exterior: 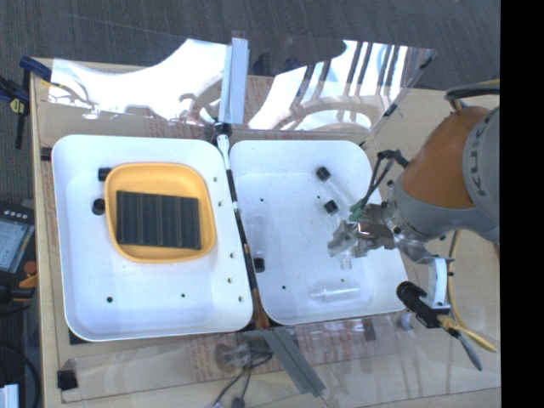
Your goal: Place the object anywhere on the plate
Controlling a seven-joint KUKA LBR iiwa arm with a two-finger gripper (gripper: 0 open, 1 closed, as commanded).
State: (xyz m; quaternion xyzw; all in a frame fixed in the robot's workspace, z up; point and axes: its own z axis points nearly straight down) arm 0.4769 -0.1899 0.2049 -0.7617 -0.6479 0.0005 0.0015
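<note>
1. Clear object (pixel 337 293), faint and hard to make out: flat on the right bin (pixel 280 308) floor near the front wall, well apart from the yellow plate (pixel 153 177) in the left bin (pixel 76 300)
2. Gripper (pixel 347 243): low, just beyond it, probably set for a pick; released or clenched, cannot tell
3. No legible writing or brand

Both bins look like smooth white plastic with a soft sheen, the left bin (pixel 76 253) and the right bin (pixel 280 219) alike. The plate (pixel 123 185) in the left bin has a smooth, matt yellow plastic rim around a dark ribbed centre. Clear, glossy panels (pixel 357 70) behind the bins throw bright reflections. The desk (pixel 170 364) shows a light, wood-like surface at the front. The arm (pixel 450 168) has a satiny orange shell over grey casing, and the end effector (pixel 348 236) looks like bare, shiny metal.
</note>
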